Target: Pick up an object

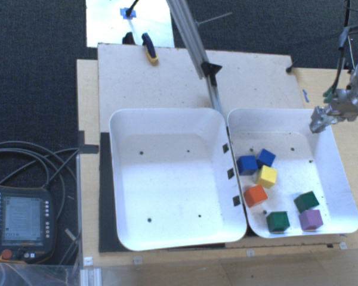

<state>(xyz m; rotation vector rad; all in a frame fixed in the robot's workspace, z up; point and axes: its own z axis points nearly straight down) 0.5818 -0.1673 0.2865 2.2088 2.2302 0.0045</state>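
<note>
The right bin (pixel 331 159) holds several small cubes: two blue cubes (pixel 247 164) (pixel 265 157), a yellow cube (pixel 267 176), an orange cube (pixel 255 195), two green cubes (pixel 278 221) (pixel 306 201) and a purple cube (pixel 311 219). My gripper (pixel 320 122) hangs over the bin's far right rim, well above and to the right of the cubes. Nothing shows between its fingers.
The left bin (pixel 167 231) lies beside the right one. A metal pole (pixel 191 34) slants across the back board. A clamp (pixel 149 47) sits at the board's far edge. A teach pendant (pixel 21 222) and cables lie on the floor at the left.
</note>
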